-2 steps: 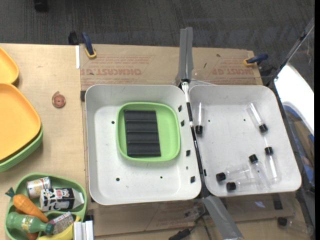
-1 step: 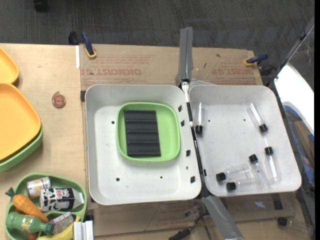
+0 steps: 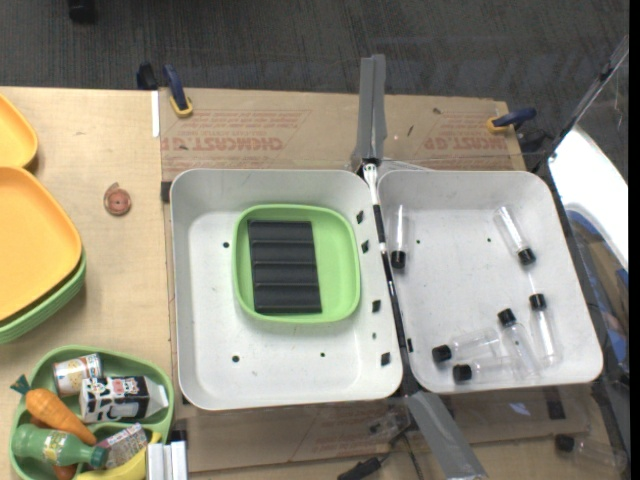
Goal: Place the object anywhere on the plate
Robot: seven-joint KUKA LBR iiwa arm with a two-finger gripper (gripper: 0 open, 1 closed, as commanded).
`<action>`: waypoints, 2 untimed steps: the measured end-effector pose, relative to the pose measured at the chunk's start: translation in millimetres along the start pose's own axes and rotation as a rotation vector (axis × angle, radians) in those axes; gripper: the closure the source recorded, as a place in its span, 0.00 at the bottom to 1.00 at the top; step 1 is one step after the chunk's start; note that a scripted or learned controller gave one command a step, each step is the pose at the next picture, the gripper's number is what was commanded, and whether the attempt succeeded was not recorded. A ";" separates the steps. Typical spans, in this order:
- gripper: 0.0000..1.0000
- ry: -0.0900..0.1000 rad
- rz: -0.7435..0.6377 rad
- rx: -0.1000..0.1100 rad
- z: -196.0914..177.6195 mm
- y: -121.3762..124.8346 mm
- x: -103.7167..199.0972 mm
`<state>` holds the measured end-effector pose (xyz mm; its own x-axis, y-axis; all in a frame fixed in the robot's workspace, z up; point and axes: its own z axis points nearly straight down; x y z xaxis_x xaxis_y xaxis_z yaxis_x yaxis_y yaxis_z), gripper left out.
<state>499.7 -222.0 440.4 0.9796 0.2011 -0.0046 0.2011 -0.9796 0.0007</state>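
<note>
Clear black-capped vials (image 3: 497,346) lie scattered in the right bin (image 3: 560,298), several bunched along its near wall. Beyond and to the left, the green plate (image 3: 345,258) sits in the left bin (image 3: 200,348), carrying a dark ribbed insert (image 3: 285,265). The end effector's state cannot be told; the round, slick vials would likely roll or slip from a grasp.

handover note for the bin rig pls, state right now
Arm and gripper: out of frame, state unknown.
Green plate sits in the left bin, with a dark ribbed insert on it.
Clear vials with black caps lie scattered in the right bin, most near its front edge.
Done: no vial on the plate.
Left: pick one vial, set it anywhere on the plate.
</note>
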 end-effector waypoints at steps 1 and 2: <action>0.00 -0.001 0.001 0.002 0.2 -0.9 -3.3; 0.00 -0.001 0.002 0.002 0.4 -1.8 -8.3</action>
<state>491.2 -221.9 440.0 0.9800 0.1988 -0.0060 0.1988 -0.9800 -0.0015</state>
